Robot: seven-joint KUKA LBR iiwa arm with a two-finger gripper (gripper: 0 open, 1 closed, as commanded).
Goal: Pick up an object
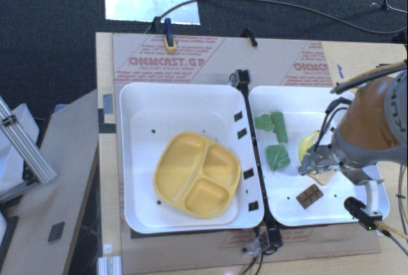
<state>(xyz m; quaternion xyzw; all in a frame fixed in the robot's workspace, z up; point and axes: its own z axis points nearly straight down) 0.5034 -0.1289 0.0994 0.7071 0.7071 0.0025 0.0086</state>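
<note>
In the right bin [290,104] lie a green block [278,126], a second green piece [263,121] beside it, and a green leafy piece [277,157] below them. A yellow object [308,145] sits partly hidden under the arm. A brown chocolate-like bar [310,196] rests near the bin's front. A tan flat piece [324,175] peeks out below the wrist. My gripper [312,165] reaches down from the right, right by the yellow object and the tan piece.
The left bin [146,108] holds a yellow divided plate [197,174]. A black divider with clips [250,146] runs between the bins. The grey and orange arm [373,124] covers the right bin's right side. Cables cross the dark floor behind.
</note>
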